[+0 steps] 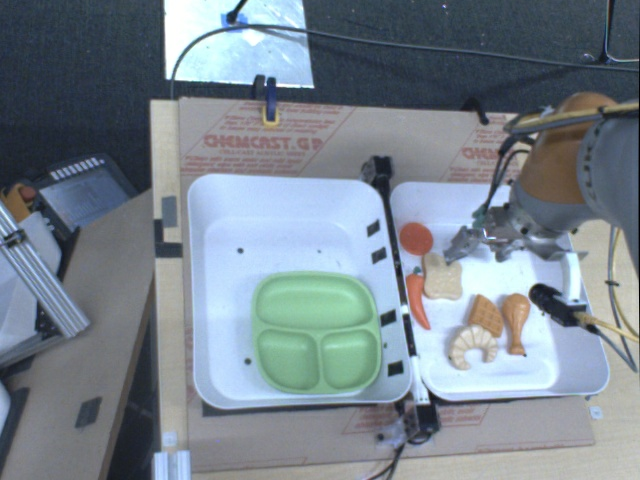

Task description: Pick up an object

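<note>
- Toy food lies in the right bin (575,373): a red round slice (416,237) at the far left, a pale bread-shaped piece (441,279) just near of it, and an orange carrot (418,300) along the left wall.
- Nearer the front sit a waffle-like orange piece (486,314), a drumstick (516,320) just right of it, and a curled shrimp (473,345) closest to the near edge.
- Over the far middle of that bin hangs the gripper (482,244), its fingers spread with nothing between them, just right of the red slice and above the bread piece.
- A green divided plate (316,330) rests in the left bin (225,258), toward its near side.
</note>
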Action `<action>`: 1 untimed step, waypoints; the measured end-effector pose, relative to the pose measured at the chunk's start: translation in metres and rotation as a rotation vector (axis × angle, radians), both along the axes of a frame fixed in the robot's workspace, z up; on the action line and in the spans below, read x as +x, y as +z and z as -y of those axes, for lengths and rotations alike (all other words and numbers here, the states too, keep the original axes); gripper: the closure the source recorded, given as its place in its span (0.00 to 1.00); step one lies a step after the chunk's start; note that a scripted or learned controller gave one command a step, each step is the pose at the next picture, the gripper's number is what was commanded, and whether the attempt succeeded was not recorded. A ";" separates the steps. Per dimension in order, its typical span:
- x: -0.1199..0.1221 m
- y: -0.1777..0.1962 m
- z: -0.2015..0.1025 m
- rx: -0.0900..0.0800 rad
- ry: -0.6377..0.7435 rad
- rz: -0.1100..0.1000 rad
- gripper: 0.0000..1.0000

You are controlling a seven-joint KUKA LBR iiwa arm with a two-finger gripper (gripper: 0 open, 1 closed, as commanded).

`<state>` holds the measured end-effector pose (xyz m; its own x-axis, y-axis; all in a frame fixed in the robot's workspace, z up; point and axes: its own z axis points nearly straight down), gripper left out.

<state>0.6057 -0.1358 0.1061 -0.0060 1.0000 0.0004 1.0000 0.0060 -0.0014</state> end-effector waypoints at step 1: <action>0.002 -0.019 0.000 -0.001 -0.003 0.005 0.00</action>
<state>0.6076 -0.1362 0.0871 -0.0031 1.0000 -0.0005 1.0000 0.0031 0.0031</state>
